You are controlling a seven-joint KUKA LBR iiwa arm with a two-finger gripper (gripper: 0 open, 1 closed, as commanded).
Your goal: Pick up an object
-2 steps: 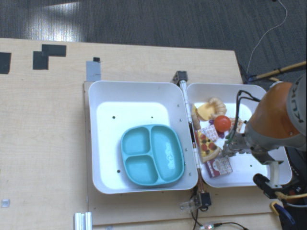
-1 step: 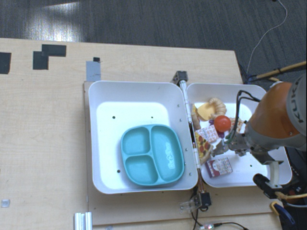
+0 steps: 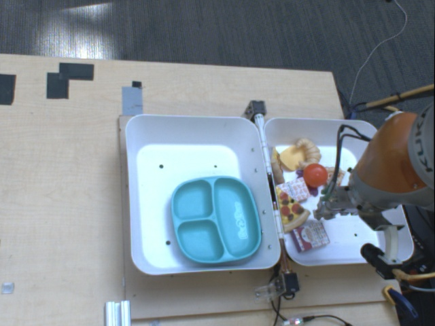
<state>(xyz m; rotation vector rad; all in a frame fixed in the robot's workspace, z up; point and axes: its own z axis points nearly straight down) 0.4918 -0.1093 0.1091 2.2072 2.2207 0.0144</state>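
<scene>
Bins: two white bins, left bin [image 3: 153,141] and right bin [image 3: 353,250], touching along their inner walls.
Left bin: one blue three-compartment plate [image 3: 216,219], nearer right part.
Right bin: one red tomato [image 3: 315,175], one yellow toy [image 3: 293,156] at the far side, one pizza slice [image 3: 293,214], one patterned card [image 3: 293,191], one small packet [image 3: 311,236].
Gripper: gripper [image 3: 325,208] low over the right bin, just right of the pizza slice; grip state cannot be judged.
In the way: the arm [image 3: 394,158] covers the bin's right side.

My arm [image 3: 397,165] is grey with a broad, rounded orange band above the wrist; a thin black cable [image 3: 350,133] loops beside it.
</scene>
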